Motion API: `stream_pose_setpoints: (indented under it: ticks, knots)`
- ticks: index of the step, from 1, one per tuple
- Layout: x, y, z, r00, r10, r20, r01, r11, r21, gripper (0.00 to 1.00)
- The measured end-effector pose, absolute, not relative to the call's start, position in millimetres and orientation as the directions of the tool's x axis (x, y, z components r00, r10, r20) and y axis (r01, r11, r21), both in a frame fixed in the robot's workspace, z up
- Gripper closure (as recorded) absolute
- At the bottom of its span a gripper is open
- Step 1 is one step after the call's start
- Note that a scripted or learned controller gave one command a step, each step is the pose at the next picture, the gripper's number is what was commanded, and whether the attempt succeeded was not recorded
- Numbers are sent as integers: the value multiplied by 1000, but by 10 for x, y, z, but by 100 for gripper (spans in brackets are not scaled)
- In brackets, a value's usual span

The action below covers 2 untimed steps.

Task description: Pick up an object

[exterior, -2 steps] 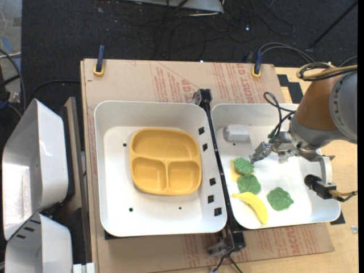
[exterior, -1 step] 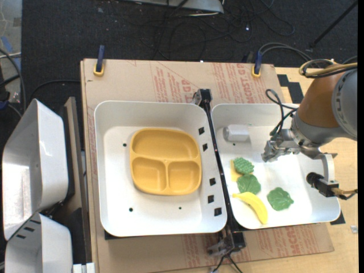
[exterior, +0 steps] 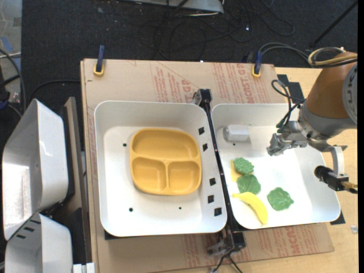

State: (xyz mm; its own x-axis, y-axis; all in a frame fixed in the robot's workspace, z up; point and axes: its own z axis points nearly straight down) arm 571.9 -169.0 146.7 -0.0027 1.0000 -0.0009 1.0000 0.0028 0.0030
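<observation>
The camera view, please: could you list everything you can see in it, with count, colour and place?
bins: 2, white, side by side on the bench
divided plate: 1, yellow, in the left bin
leafy pieces: 3, green, in the right bin, two near the divider, one further right
banana: 1, yellow, near front edge of right bin
block: 1, pale grey, back of right bin
clamps: 2, blue and yellow, back edge of the board
arm: 1, grey and orange, from the right
tool: 1, grey, over the right bin

The arm (exterior: 335, 95) is cut off by the right edge of the picture. The gripper (exterior: 278, 145) is too small and dim to show its tips clearly. The white tubs (exterior: 31, 169) at the left are cut off too.
</observation>
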Motion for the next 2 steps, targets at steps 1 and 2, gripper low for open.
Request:
stream_pose_setpoints:
  ticks: [1, 2]
  knots:
    - [5730, -1691, 1996, -4, 1000, -2, 1000, 4, 5, 100]
    - [5834, -1147, 1937, -8, 1000, 1, 1000, 8, 0, 100]
